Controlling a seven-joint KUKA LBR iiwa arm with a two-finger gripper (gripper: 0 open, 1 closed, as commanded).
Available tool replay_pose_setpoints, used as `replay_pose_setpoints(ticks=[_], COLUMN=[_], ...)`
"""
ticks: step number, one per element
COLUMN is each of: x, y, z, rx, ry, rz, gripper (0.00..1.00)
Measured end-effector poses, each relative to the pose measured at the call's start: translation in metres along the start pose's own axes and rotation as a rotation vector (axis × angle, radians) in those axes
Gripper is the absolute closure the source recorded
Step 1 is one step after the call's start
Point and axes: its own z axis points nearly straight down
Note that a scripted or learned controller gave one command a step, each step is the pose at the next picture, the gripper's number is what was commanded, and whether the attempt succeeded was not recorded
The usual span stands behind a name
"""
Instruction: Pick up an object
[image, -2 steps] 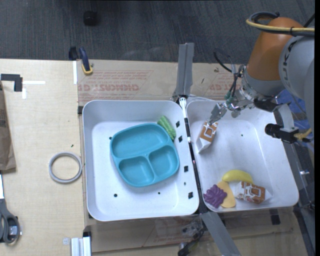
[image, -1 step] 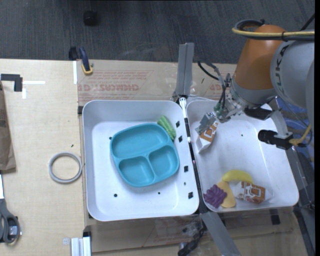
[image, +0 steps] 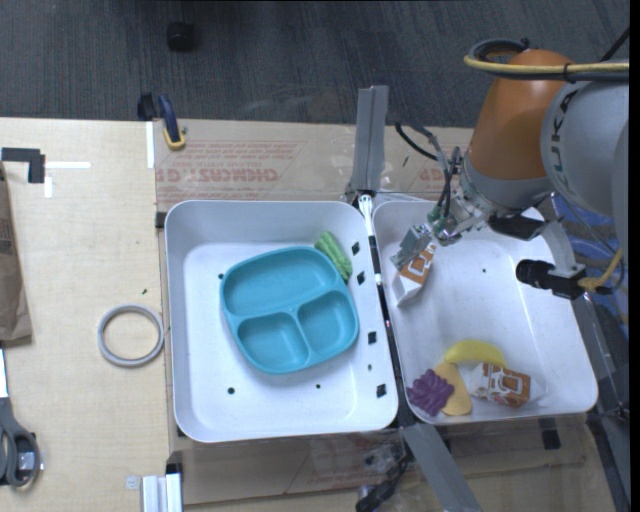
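You see the tool (image: 437, 232) above the right bin (image: 560, 330), clenched on a small packet (image: 415, 262) with orange print, unreadable. The cardboard (image: 230, 160) on the surface carries reversed red lettering.

Even overhead light falls bright across the desk (image: 80, 250) and both white bins (image: 200, 400), which glare nearly featureless. Shadows stay soft and short. Focus is slightly soft throughout; the dark floor (image: 300, 50) at the top reads dim and grainy.
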Motion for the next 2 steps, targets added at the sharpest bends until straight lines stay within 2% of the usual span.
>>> replay_pose_setpoints(ticks=[1,2], x=[0.008,0.039], y=[0.022,-0.071], z=[-0.119,-0.001], rx=[-0.002,0.001], ry=[-0.002,0.002], rz=[-0.06,-0.154], gripper=[0.0,0.0])
